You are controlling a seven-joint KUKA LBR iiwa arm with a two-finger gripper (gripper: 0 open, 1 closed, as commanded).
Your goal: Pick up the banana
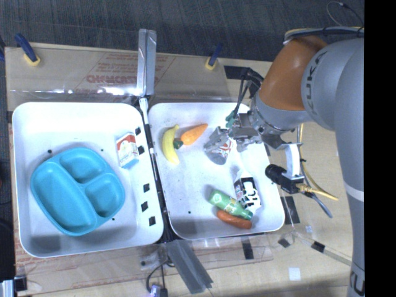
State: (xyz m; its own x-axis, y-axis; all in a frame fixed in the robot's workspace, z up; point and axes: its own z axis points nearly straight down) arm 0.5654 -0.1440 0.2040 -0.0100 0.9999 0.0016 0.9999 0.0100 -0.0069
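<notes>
Banana (169,143): lies in the right bin (185,224), near its upper left corner, long side running roughly up and down, close to the divider between the bins
Carrot (193,133): just right of the banana's upper end, its green tip touching or nearly touching the banana, orange body angled up to the right
Arm (322,79): reaches in from the right, orange band above the wrist, over the upper right part of the right bin
Gripper (230,135): down at the crumpled silver packet (216,147), well apart from the banana; whether the claw is apart or together I cannot tell
Crumpled silver packet: middle of the right bin, right of the carrot, under or beside the gripper tip
Small carton (247,192): black and white, lower right of the right bin
Green tube (229,203): below the carton, lying slanted
Second carrot (234,219): just below the green tube, near the bin's lower edge
Left bin (25,228): holds a blue divided plate (77,190) and a small red and white box (127,150) near the divider
</notes>
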